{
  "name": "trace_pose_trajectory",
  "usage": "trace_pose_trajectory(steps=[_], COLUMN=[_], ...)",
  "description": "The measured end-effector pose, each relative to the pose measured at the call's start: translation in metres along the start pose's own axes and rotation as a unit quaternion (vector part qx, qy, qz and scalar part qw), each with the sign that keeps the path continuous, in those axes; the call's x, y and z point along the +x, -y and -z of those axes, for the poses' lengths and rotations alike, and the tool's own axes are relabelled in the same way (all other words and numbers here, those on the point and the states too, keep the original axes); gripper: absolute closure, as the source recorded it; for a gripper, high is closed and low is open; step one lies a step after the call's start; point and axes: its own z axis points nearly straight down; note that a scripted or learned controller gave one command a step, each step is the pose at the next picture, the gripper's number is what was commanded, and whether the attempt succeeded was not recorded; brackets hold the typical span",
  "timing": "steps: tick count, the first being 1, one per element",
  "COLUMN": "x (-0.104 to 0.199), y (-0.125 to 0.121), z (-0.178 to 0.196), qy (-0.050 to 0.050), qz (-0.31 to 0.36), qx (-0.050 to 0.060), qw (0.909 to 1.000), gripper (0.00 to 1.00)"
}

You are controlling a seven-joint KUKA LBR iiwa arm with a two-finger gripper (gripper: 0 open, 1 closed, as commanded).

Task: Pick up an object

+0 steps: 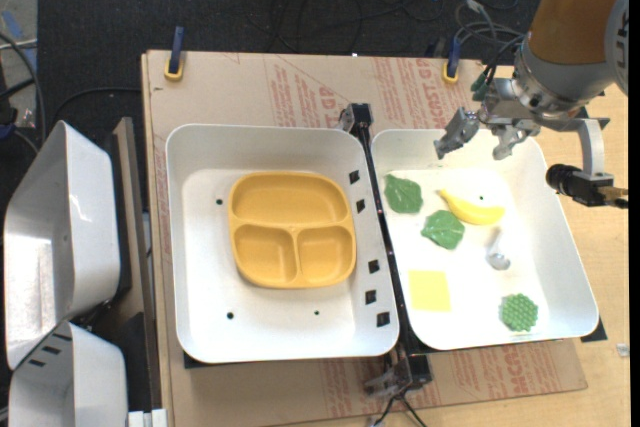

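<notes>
Nearest the camera in the right bin: green textured ball and yellow square; then a small grey piece, two green leafy bits and a banana; the left bin holds a yellow divided tray. Gripper hovers over the far edge w/ fingers spread, nothing btwn them. Looks like the approach step: next move probably needs coming forward over one object, e.g. the banana, then descending and closing.

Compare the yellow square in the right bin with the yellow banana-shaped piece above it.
The yellow square is flat with straight edges; the banana-shaped piece is curved with tapered ends. The square lies nearer the bin's front, the banana piece nearer the gripper. Both are yellow and lie in the right bin.
</notes>
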Motion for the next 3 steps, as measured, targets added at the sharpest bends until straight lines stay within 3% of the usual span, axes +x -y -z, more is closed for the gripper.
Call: trace_pose_trajectory(steps=[1, 3], x=[0.000, 0.002], y=[-0.002, -0.012], z=[0.008, -0.114], qy=[0.000, 0.001], qz=[0.001, 0.000], qx=[-0.007, -0.005], qw=[1.0000, 1.0000], gripper=[0.00, 0.00])
